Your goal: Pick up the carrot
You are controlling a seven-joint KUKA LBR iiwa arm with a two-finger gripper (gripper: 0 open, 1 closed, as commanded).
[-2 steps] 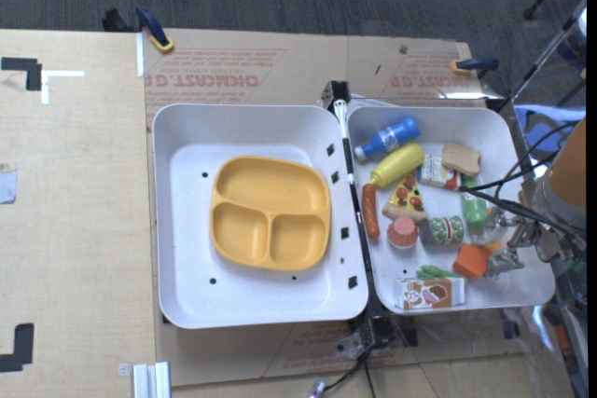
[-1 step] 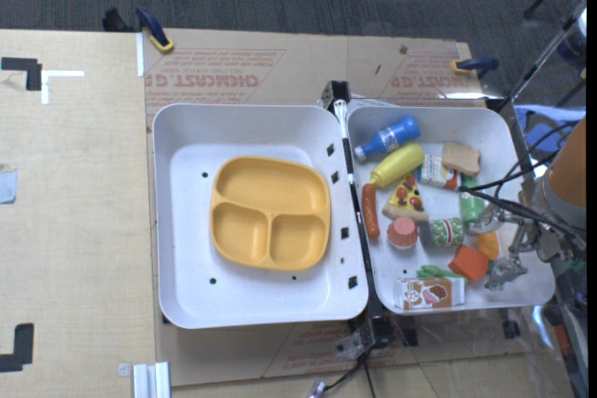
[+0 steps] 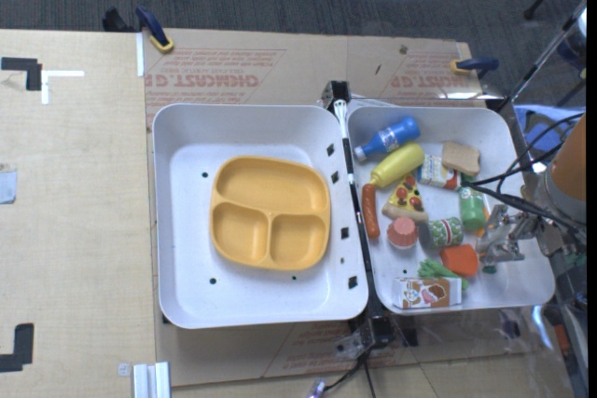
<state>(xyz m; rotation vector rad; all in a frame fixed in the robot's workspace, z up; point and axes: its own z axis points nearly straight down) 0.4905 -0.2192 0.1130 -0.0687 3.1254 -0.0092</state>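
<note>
The yellow divided plate (image 3: 270, 221) sits alone in the left bin (image 3: 177, 294), likely a drop spot. Lower right of frame, the carrot (image 3: 455, 261) lies among crowded toys; the gripper (image 3: 501, 238) hovers just beside it, state impossible to tell

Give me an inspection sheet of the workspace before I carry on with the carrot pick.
Surface: bench with cardboard under two white bins side by side.
Job's things: carrot lies in the right bin, near its front, green top pointing left.
Clutter: yellow divided plate in the left bin; blue bottle, yellow bottle, sausage, pizza slice, bread slice, green can and carton share the right bin.
Tool: tool sits low at the right bin's right side, just right of the carrot; finger state unclear.
Cables: black cables run across the right bin's right edge.
Surroundings: blue clamps on the cardboard's back edge; dark carpet beyond.
</note>
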